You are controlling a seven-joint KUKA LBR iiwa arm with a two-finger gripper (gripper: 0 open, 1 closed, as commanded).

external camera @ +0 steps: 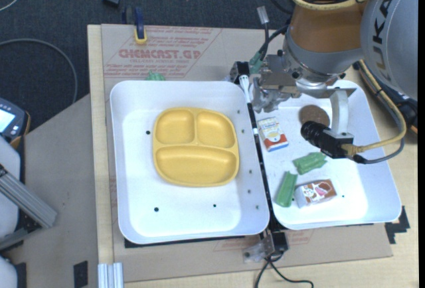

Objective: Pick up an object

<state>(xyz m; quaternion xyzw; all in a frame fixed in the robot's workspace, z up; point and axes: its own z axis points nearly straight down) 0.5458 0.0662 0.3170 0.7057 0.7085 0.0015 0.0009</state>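
**Two bins, arm over the right one**

Left bin (126, 147): one yellow tray (196, 146) with three sections, lying flat near the middle, slightly toward the far side.

Right bin (378, 204): five loose items.
- Small white and red packet (271, 133), close to the wall shared with the left bin.
- Brown round piece (314, 114), at the far side, partly under the arm.
- Green block (309, 162), near the middle.
- Green bar (286, 188), tilted, just beside the block and nearer the camera.
- Brown and white packet (314, 192), just right of the bar.

Arm (332, 8): grey with an orange band, reaching in from the right, wrist above the far left corner of the right bin. A black cable (332, 142) trails from it across the bin.

Claw (265, 95): low over the bin's far left corner, just beyond the white and red packet. How far it is open cannot be told; nothing is seen held in it.

Surface (166, 48): cardboard sheet with red print under both bins.
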